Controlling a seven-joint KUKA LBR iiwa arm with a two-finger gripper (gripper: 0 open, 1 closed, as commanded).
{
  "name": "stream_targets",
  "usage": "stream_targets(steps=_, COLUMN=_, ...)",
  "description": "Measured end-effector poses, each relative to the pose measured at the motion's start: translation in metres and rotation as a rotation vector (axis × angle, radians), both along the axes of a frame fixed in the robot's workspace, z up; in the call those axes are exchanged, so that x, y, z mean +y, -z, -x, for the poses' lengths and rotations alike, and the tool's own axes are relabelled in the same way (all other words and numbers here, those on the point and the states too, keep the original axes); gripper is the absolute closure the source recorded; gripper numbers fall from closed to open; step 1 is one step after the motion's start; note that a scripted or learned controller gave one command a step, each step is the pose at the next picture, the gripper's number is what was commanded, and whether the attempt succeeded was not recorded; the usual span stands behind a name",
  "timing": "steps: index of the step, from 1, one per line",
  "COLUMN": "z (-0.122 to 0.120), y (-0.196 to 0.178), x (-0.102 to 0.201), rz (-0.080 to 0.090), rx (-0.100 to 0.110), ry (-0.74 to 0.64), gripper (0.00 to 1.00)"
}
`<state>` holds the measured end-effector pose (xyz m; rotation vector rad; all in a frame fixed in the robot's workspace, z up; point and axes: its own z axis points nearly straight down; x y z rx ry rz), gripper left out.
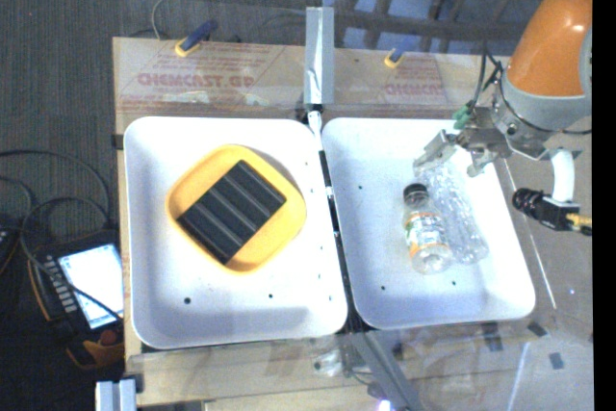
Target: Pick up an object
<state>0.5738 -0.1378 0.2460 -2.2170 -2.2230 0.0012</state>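
**Gripper poised over bottle**

In the right bin lay a clear bottle, cap toward the far left. Just beyond it the gripper hung spread and empty; centring across the bottle's body would likely grip best. The left bin held a yellow pad.

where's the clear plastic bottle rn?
In the right bin, toward its right side, the clear plastic bottle lies just below the gripper.
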Motion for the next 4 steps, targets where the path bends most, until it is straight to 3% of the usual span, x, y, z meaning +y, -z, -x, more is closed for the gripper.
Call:
stream_targets(steps=1, z=-0.039, y=0.026, x=-0.014, rz=0.003, rx=-0.001, ry=-0.103, gripper=0.0)
stream_targets(steps=2, z=0.0, y=0.149, x=0.002, rz=0.0, rx=-0.002, ry=-0.092, gripper=0.0)
stream_targets(steps=3, z=0.0, y=0.141, x=0.002, rz=-0.002, rx=-0.001, ry=-0.092, gripper=1.0)
stream_targets(steps=4, z=0.002, y=0.079, x=-0.008, rz=0.001, rx=-0.001, ry=-0.086, gripper=1.0)
